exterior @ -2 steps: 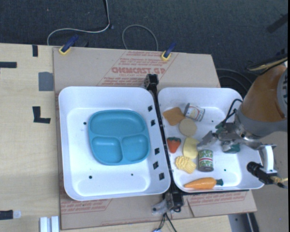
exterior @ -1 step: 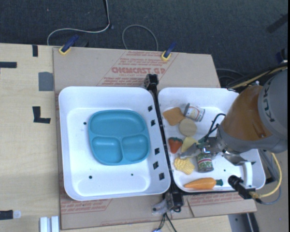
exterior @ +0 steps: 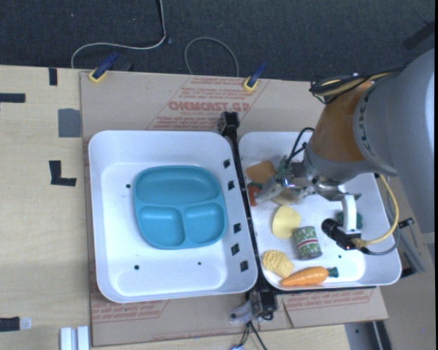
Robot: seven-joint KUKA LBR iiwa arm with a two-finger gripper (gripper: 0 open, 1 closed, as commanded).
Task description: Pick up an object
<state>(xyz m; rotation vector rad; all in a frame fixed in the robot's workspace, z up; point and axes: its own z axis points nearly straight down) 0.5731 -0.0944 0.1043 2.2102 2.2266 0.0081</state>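
i lower the gripper (exterior: 281,184) into the right bin (exterior: 376,272), jaws' state hidden from me; best to settle squarely over the brown piece (exterior: 260,171) before closing.

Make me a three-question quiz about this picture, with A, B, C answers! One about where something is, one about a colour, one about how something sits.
1. Where is the carrot?
A. left bin
B. right bin
C. on the cardboard

2. What colour is the divided plate?
A. blue
B. red
C. yellow

3. How does the small can sit next to the yellow piece?
A. stacked on top of it
B. in the other bin
C. just beside it

Answers: 1 B, it lies along the right bin's near edge. 2 A, it is light blue. 3 C, they sit side by side.
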